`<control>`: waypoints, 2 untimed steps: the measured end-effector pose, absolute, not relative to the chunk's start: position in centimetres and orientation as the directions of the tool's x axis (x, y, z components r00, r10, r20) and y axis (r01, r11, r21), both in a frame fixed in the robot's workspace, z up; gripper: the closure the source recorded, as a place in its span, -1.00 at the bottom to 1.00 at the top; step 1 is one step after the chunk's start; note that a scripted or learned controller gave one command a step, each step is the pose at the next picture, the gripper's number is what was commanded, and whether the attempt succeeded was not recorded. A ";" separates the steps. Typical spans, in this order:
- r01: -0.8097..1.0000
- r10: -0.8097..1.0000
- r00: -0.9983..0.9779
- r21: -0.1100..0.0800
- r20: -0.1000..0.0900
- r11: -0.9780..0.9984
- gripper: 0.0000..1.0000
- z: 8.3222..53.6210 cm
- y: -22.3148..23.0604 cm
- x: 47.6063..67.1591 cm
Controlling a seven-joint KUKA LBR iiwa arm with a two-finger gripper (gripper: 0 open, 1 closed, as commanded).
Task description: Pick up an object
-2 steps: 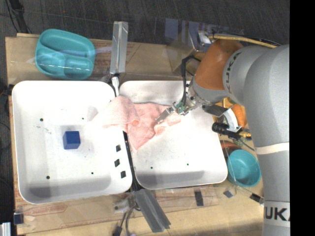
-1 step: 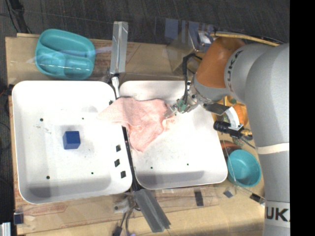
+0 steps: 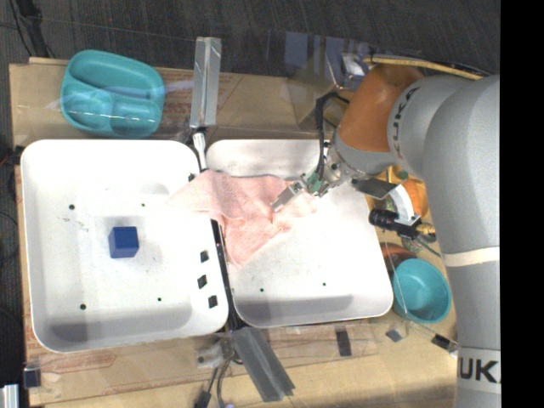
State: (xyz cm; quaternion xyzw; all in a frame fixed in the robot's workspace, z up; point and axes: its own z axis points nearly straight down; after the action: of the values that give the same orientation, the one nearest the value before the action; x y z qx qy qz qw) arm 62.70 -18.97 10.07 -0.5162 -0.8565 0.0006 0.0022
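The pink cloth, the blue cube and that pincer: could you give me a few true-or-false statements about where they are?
1. The blue cube sits in the left bin. True.
2. The pink cloth lies wholly in the left bin. False: it is mostly in the right bin, draped over the divide.
3. The pincer is over the right bin, at the cloth's edge. True.
4. The pincer holds the cube. False: the cube lies apart, alone.
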 end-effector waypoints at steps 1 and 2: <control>0.846 0.846 -0.533 -0.002 0.002 0.533 -1.00 9.1 -16.1 60.1; 0.845 0.845 -0.536 -0.003 0.002 0.536 1.00 10.0 -16.0 60.2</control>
State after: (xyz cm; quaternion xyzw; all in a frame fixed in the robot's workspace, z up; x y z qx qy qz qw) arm 60.21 -16.04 9.99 -0.4819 -0.8762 0.0005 0.0017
